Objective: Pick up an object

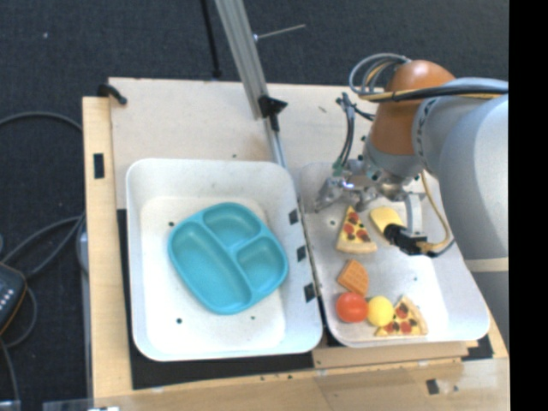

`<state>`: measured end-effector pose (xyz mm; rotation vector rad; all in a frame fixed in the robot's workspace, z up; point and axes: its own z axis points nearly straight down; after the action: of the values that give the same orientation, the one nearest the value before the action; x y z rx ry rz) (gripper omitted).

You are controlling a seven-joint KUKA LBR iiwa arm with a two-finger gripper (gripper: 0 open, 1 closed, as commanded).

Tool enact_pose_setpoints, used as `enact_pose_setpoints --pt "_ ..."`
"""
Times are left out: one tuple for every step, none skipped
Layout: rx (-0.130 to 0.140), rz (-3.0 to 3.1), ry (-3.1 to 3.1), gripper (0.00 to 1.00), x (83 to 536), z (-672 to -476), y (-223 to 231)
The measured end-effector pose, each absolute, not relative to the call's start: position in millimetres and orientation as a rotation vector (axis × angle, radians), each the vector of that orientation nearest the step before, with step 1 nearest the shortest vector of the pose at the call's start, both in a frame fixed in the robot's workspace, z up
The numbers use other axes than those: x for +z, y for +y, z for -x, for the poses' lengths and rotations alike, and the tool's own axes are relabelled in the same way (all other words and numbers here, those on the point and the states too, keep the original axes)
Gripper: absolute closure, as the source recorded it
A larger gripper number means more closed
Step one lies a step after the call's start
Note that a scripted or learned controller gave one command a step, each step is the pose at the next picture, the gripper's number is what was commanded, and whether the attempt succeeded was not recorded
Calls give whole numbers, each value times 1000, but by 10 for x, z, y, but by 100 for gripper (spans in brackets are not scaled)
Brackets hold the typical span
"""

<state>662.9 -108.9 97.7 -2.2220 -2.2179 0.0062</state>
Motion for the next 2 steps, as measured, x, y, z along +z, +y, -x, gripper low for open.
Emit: enact_pose_setpoints --pt "-2 2231 -2217 100 1131 -6651 -1103" --pt "-5 2225 -2226 100 1591 -6718 -1100"
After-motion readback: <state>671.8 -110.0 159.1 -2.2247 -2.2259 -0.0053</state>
